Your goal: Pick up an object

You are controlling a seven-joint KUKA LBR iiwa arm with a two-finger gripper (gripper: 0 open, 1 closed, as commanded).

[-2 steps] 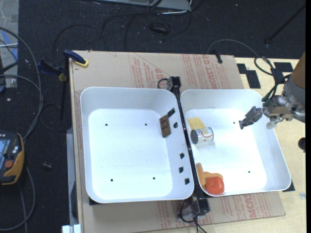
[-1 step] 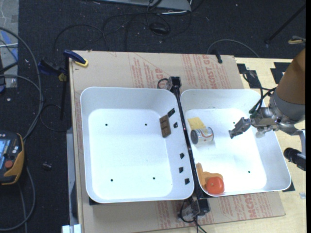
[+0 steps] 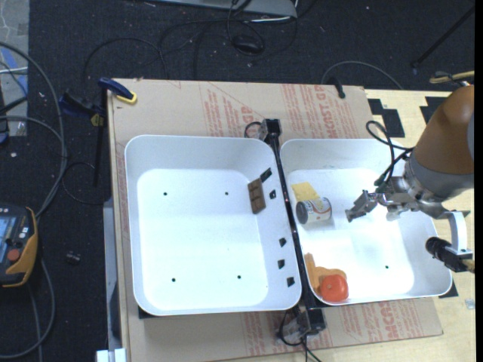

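Two bins (image 3: pixel 151 157), one can (image 3: pixel 315 211), one tomato (image 3: pixel 333 286)

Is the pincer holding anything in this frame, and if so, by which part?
Nothing is held. The pincer hovers over the right bin, apart from the can, with nothing between its fingers.
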